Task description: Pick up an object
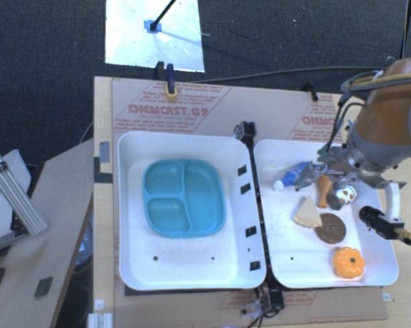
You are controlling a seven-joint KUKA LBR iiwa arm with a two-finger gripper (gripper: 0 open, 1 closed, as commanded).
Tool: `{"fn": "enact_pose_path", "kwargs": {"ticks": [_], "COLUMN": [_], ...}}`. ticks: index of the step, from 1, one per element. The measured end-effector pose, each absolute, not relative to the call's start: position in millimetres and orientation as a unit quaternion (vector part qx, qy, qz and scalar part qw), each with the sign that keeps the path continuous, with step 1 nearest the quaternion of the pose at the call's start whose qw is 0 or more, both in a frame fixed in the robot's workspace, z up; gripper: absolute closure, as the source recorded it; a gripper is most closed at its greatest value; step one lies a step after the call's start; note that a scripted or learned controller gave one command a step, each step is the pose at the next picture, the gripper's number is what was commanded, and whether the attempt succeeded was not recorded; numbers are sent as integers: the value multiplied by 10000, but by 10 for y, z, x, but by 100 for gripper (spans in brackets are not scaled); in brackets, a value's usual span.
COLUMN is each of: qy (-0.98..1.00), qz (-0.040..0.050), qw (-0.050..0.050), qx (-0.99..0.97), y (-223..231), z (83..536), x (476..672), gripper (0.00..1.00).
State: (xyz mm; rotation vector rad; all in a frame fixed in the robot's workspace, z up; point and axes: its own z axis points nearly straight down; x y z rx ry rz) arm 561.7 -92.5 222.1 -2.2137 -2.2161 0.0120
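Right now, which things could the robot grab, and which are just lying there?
For the job:
round orange pumpkin toy
flat brown cookie
pale wedge-shaped slice
blue and white tube
gripper

Just lying about:
teal divided plate
left white bin

Dark carpet-looking floor (47,67) is surrounding the wooden bench (103,210), with a shiny metal sheet (154,30) lying on it up top. Protective-film board (194,106) is covering the benchtop, and an aluminum extrusion (12,193) is poking in at left.
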Motion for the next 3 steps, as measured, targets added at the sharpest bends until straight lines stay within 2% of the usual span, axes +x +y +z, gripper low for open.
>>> {"fn": "enact_pose_path", "kwargs": {"ticks": [1, 3], "qy": [-7083, -7073], "qz": [-4, 5], "qw": [-4, 9], "qx": [-7059, -7069], "y": [-922, -1038], "z": [2291, 1171], "x": [5642, 5544], "gripper": [0, 0]}}
